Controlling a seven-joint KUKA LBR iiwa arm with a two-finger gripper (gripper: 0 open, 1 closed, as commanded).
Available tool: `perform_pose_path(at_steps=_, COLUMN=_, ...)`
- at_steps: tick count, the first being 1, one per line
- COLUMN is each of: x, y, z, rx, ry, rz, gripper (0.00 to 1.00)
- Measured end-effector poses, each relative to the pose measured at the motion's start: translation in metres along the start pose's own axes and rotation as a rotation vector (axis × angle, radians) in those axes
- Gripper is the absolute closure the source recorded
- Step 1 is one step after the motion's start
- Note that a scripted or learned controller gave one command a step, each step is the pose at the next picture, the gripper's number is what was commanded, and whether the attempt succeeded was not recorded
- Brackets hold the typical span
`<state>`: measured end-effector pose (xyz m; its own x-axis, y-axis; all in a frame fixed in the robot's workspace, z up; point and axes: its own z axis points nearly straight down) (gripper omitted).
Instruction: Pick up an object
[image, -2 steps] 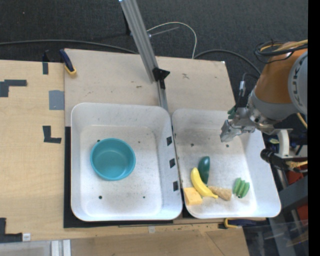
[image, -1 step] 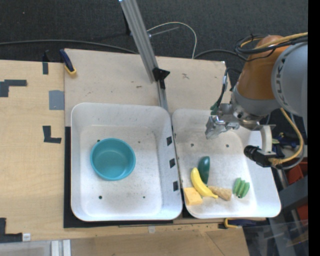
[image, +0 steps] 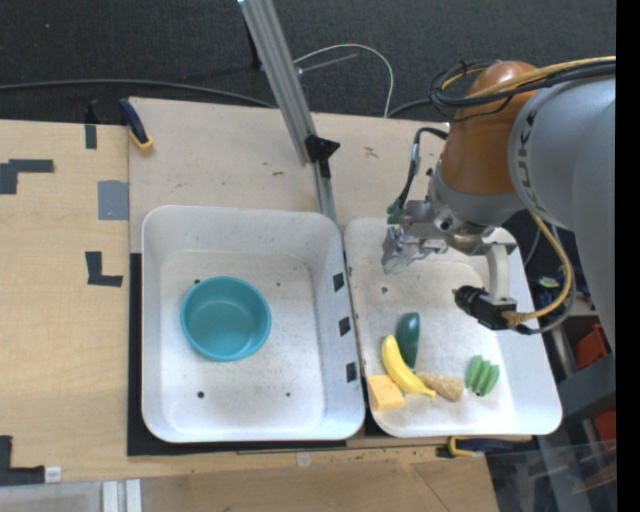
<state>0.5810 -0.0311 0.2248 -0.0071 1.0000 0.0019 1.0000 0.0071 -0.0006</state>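
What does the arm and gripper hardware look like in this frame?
The arm is a bulky, rounded grey casing with a glossy orange band above the wrist. Yellow and black cables loop over the top of the orange section and down its right side. The gripper is a small metallic grey assembly with green-tinted wiring beside it. A black fitting with a white bracket hangs nearby.

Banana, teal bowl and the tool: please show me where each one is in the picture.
banana (image: 398, 366): camera view, middle of its curved yellow body.
teal bowl (image: 226, 318): camera view, inner floor of the bowl.
tool (image: 398, 255): camera view, at its fingertips, above the right bin.
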Motion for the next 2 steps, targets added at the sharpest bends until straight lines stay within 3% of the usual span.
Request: perform_pose_path(at_steps=2, x=0.104, y=-0.007, z=0.002, rx=0.001, ry=0.0, rz=0.0, gripper=1.0)
